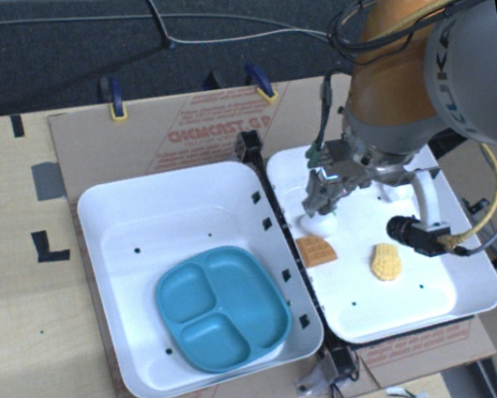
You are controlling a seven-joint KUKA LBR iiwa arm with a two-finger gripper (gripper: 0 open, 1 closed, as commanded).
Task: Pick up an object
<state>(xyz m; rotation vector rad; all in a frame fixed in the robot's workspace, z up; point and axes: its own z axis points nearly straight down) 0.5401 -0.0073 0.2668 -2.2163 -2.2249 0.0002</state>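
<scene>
Over the right bin (480, 295), the arm (416, 68) reaches in with its tool (320, 201) low near the bin's upper left corner.

Whether the tool is spread or pressed together cannot be told from this slanted view, and nothing shows between its tips. Just below it on the bin floor lies a tan waffle-like piece (316, 250), and to that piece's right, apart from it, a yellow corn-like piece (385, 262). Across the divider, the left bin (104, 219) holds a blue divided plate (221, 309) with three compartments. Both bins sit on cardboard (208, 129) laid over the surface (15, 330).
</scene>
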